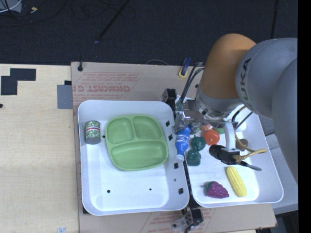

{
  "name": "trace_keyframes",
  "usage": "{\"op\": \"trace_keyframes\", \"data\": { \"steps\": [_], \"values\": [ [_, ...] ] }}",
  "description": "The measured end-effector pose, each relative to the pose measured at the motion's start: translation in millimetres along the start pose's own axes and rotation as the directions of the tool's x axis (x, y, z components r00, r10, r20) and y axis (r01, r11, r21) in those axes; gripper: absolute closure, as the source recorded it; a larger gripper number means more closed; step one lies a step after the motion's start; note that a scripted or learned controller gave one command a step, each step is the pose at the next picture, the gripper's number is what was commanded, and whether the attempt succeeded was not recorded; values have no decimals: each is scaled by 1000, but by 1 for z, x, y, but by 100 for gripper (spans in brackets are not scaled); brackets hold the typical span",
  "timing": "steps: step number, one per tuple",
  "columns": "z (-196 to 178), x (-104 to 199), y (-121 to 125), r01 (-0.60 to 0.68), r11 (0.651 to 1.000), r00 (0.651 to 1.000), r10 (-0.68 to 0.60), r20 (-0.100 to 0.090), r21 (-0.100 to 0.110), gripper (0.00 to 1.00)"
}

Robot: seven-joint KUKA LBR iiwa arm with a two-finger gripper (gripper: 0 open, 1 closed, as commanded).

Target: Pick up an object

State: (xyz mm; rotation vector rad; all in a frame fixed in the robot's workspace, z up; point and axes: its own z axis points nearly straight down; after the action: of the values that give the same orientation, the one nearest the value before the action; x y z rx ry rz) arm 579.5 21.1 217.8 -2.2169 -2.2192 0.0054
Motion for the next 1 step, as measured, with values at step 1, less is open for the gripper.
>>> {"op": "trace_keyframes", "data": {
  "steps": [1],
  "values": [
    [1, -8, 6, -2, 1000, 1000, 2, 2, -3, 100]
  ]
}}
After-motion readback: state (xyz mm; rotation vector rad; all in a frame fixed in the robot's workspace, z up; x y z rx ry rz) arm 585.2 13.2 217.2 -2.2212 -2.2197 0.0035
